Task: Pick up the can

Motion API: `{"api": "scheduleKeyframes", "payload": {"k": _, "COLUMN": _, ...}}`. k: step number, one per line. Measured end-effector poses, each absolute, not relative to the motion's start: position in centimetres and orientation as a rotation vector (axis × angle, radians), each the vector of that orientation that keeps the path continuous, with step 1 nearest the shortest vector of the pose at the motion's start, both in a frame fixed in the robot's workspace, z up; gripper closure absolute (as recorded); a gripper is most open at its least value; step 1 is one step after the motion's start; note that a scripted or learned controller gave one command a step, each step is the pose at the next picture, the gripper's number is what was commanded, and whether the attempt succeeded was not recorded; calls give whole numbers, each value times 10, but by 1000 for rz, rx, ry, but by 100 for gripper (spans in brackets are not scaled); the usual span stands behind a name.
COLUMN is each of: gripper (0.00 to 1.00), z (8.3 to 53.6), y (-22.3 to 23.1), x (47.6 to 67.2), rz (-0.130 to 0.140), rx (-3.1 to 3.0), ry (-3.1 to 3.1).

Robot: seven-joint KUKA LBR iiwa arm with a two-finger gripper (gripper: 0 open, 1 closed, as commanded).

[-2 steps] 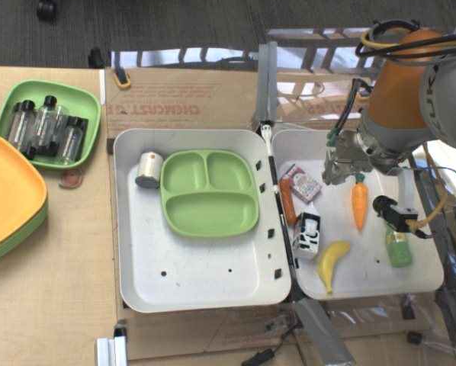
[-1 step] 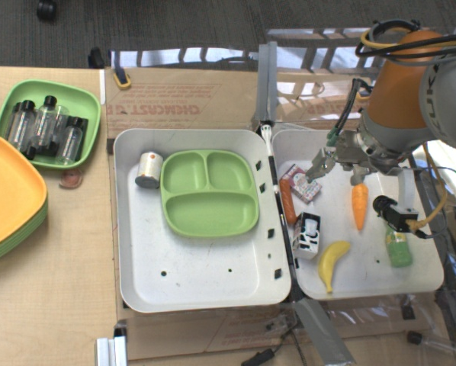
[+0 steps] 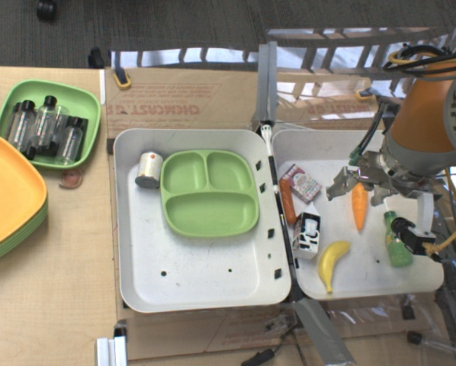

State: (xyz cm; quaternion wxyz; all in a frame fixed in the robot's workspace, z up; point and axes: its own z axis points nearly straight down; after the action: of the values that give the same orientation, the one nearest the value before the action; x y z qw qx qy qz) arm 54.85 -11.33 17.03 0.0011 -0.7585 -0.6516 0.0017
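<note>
The can (image 3: 147, 169) is a small silver one lying at the far left of the left bin (image 3: 129, 235), touching the left edge of a green divided plate (image 3: 210, 192). My gripper (image 3: 360, 191) hangs over the right bin (image 3: 365, 280), a long way to the right of the can. Its grey fingers (image 3: 338, 186) are spread apart on either side of the top end of an orange carrot (image 3: 359, 212). The gripper is open and nothing is clamped in it.
In the right bin lie a banana (image 3: 332, 260), a green bottle (image 3: 398, 242), a red and white packet (image 3: 300, 184), a sausage (image 3: 287, 202) and a black and white box (image 3: 309, 233). Left of the bins, orange plates (image 3: 11, 204) and a green tray of bottles (image 3: 49, 124) sit on the bench.
</note>
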Motion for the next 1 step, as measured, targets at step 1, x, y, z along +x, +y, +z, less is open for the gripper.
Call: {"api": "scheduleKeyframes", "payload": {"k": 1, "gripper": 0, "z": 103, "y": -147, "x": 592, "rz": 5, "rx": -2366, "ry": -2066}}
